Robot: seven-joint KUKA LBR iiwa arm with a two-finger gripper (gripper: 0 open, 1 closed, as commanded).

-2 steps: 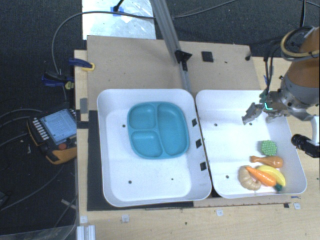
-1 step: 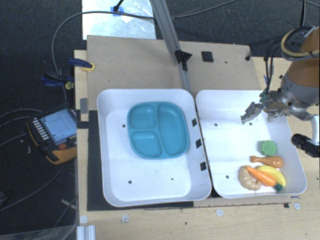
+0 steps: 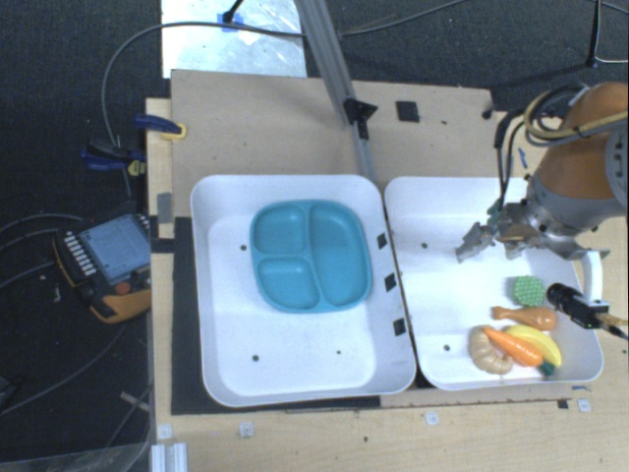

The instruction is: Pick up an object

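My gripper (image 3: pixel 491 246) hangs over the upper middle of the right bin (image 3: pixel 432 293), its two fingers spread open with bare white floor showing between them and nothing held. Toy foods are clustered in that bin's near right corner, below and to the right of the gripper. They are a green knobbly piece (image 3: pixel 528 289), a brown drumstick (image 3: pixel 526 316), an orange carrot (image 3: pixel 511 344) lying across a yellow banana (image 3: pixel 539 342), and a tan pastry (image 3: pixel 486 354). None of them touches the gripper.
A blue divided plate (image 3: pixel 312 256) lies in the left bin (image 3: pixel 226 342). The ridge between the two bins runs just left of the gripper. A grey pole (image 3: pixel 329 52) slants across the bench behind the bins.
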